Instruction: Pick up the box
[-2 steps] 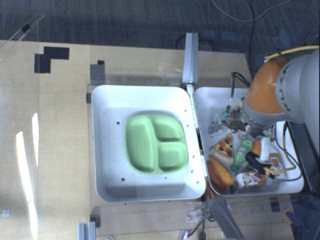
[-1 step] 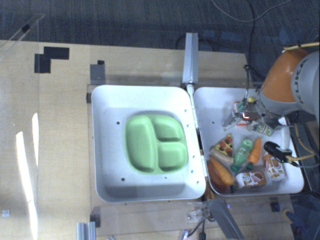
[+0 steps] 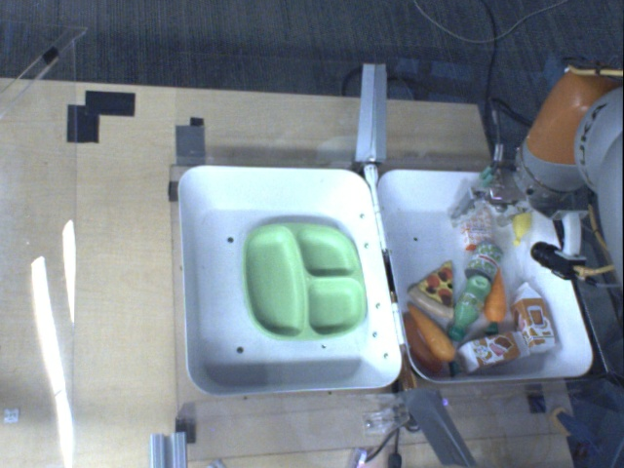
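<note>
The box [image 3: 533, 324], orange and white like a small juice carton, is seen lying at the near right of the right bin [image 3: 419, 203], close to that bin's right wall. A second, similar carton [image 3: 487, 349] lies just beside it toward the near wall, so 2 candidates are present and the wrong 1 could be taken.

The gripper [image 3: 499, 188] is held over the far part of the same bin, well apart from the box; how wide it stands cannot be told, and nothing can be seen in its hold. A crinkled clear wrapper [image 3: 475, 217] lies just beneath it, and this could be snagged or pinched if a descent were made there.

A miss is judged likely from crowding: a carrot [image 3: 496, 298] lies just beside the box, a green bottle [image 3: 471, 295] next to that, then a pizza slice [image 3: 436, 285] and a sausage-like piece [image 3: 430, 336]. The box could be pushed against the wall, or a neighbour gripped with it.

In the left bin [image 3: 205, 261], 1 green tray [image 3: 304, 279] with 3 compartments is held, and nothing is seen in them.
</note>
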Action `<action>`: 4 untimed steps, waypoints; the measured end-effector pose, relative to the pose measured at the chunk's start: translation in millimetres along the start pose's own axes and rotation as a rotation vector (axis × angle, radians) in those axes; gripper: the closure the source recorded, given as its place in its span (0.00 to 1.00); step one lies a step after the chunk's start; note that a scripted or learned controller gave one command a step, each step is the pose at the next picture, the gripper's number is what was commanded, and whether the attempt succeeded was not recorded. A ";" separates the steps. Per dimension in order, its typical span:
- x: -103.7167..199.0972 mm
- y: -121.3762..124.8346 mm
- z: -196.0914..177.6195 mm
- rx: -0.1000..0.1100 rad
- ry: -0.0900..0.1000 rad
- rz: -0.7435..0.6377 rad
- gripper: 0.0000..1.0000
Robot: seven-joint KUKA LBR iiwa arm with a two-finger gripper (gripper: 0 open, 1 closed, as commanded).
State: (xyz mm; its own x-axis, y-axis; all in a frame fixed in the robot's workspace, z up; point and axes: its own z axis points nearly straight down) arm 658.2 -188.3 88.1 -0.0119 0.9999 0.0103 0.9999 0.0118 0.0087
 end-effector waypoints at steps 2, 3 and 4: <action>27.8 -19.1 0.7 0.001 -0.012 0.065 0.00; 25.5 -29.1 0.1 0.000 -0.011 -0.037 0.00; 61.4 -70.4 -45.5 0.002 -0.010 -0.002 0.00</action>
State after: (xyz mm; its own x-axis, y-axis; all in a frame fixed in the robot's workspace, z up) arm 586.7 -128.3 133.7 -0.0138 0.9999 0.0000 0.9999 0.0138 0.0065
